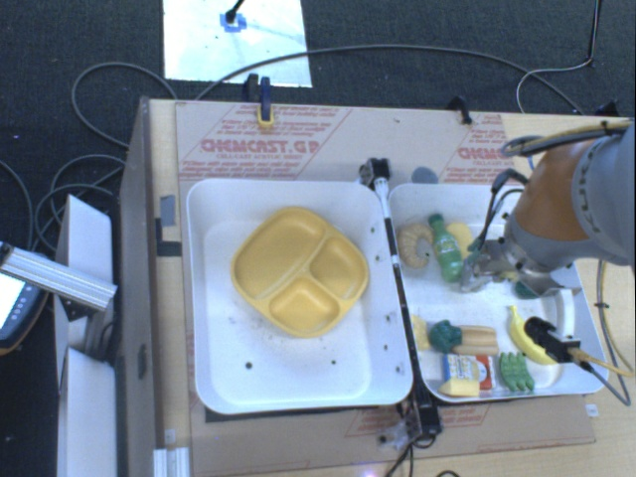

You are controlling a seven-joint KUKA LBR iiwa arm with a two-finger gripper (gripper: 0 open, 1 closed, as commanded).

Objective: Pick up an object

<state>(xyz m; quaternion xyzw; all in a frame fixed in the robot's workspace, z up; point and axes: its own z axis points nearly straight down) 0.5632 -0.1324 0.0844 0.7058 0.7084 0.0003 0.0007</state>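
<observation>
Green bottle (446, 250) just left of the fingers (475, 276); right bin (586, 391)

1 fixed camera sat above the bench (298, 132), angled down over both bins (224, 366), arm (581, 202) entering from right.

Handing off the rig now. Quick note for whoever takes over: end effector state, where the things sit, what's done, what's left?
End effector: down in the right shallow white bin, beside the green plastic bottle; grip state unreadable from this angle.
Right bin also holds a yellow toy banana, a green ridged block, a dark green toy and a small yellow-and-red box.
Left shallow white bin holds a yellow sectioned plastic plate.
Done: nothing visibly lifted.
Left: secure and lift one object.
</observation>
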